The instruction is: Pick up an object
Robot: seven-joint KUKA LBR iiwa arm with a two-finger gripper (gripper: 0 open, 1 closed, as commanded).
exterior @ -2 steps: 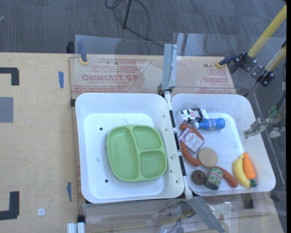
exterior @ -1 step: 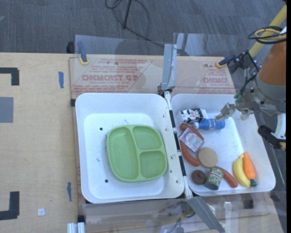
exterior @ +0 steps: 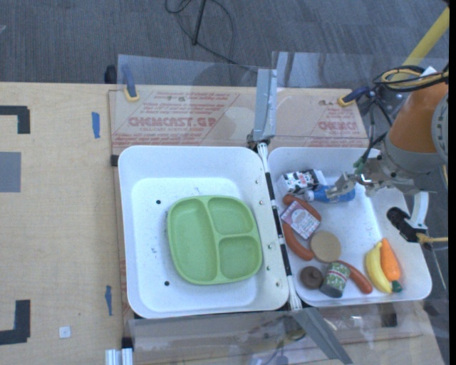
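Over in the left bin (exterior: 135,235): a green divided plate (exterior: 214,239), lying flat, three compartments facing up, a touch right of centre. Two small black dots (exterior: 158,202) on the white floor just left of it. Beyond the bin's far edge, a clear sheet with red lettering (exterior: 178,114), pinned at its left corner by a yellow clamp (exterior: 130,91). Out on the wooden bench (exterior: 57,214), strips of blue tape (exterior: 95,125), black corner marks (exterior: 18,120), a grey patch (exterior: 8,171). Up top, a black cable (exterior: 196,21) looping across grey carpet (exterior: 71,36).
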